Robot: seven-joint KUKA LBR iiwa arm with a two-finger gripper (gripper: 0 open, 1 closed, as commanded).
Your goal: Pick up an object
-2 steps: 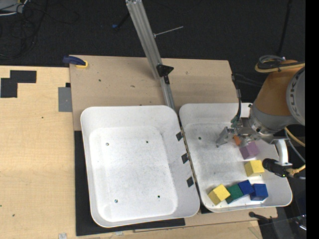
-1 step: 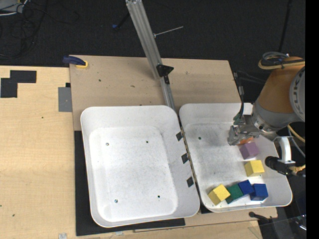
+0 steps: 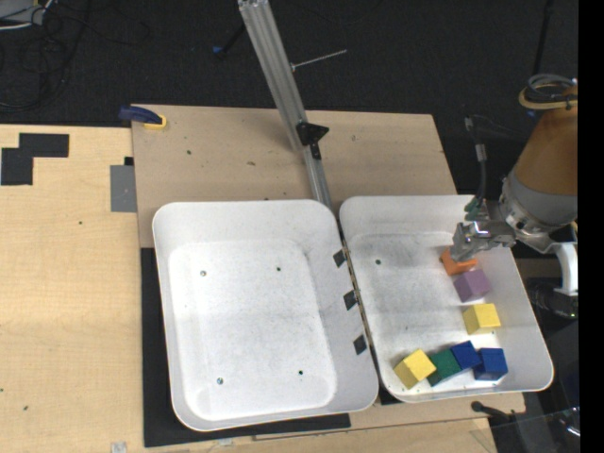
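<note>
1. hand [image 3: 464, 245] low in the right bin [image 3: 396, 225], near its far right side; can't tell how wide it's set or whether anything is pinched.
2. orange block [image 3: 460, 264] right under the hand, touching or nearly so, peeking out on the near side. Likely target.
3. purple block [image 3: 472, 284] just beyond the orange one, toward the camera.
4. yellow block [image 3: 482, 317] further along the same line, near.
5. cluster at the bin's near edge, well apart from the hand: second yellow block [image 3: 414, 367], green block [image 3: 444, 365], two blue blocks [image 3: 479, 359].
6. judgement: next move is basically straight down onto orange, no sideways travel needed.
</note>
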